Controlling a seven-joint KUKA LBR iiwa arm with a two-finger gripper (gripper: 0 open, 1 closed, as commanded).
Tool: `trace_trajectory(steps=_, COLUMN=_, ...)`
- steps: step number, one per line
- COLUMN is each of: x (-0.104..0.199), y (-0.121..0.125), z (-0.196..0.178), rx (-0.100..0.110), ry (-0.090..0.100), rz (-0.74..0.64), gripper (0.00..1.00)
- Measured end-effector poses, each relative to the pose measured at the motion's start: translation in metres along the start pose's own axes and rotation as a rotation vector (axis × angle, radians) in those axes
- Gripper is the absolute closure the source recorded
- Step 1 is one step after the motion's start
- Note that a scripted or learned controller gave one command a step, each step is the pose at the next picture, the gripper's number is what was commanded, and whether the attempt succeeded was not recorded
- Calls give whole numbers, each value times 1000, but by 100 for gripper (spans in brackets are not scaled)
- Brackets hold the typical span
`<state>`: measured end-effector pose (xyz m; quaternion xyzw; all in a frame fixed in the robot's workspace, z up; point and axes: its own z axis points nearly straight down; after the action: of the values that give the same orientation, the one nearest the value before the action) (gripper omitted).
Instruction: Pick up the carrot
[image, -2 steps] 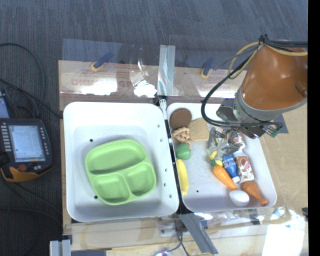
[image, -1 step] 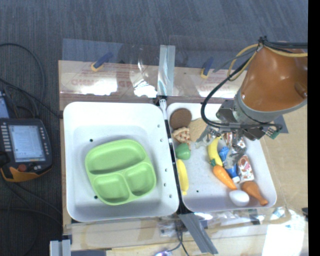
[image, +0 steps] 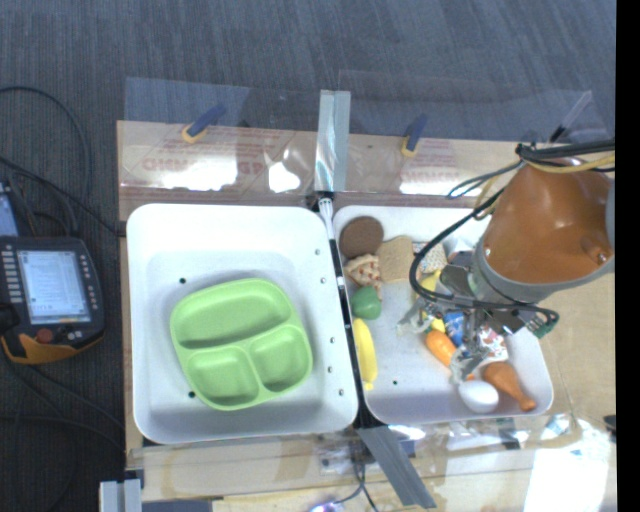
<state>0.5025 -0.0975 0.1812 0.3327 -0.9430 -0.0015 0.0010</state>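
We see the carrot (image: 438, 348) in the right bin (image: 535, 400), near its front edge, crowded by a white egg (image: 479, 396) and a drumstick (image: 507, 382). Our end effector (image: 468, 330) hovers just beside it; its state we cannot tell. We risk snagging a neighbour instead.

The arm (image: 548, 225) reaches in from the right edge of the view, its broad orange band uppermost and the grey wrist section just below it. Dark cables loop off its left side. The tool (image: 468, 335) points down and to the lower left, seen nearly end on.
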Motion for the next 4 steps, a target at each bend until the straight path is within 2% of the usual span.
trace_trajectory(steps=1, x=20, y=-11, z=91, rx=9, ry=-7, rz=-254, gripper=0)
trace_trajectory(steps=2, x=17, y=-11, z=80, rx=14, ry=-10, rz=-257, gripper=100)
trace_trajectory(steps=3, x=9, y=3, z=-67, rx=12, ry=-8, rz=-193, gripper=100)
trace_trajectory(steps=4, x=31, y=-17, z=-151, rx=10, ry=-6, rz=-231, gripper=100)
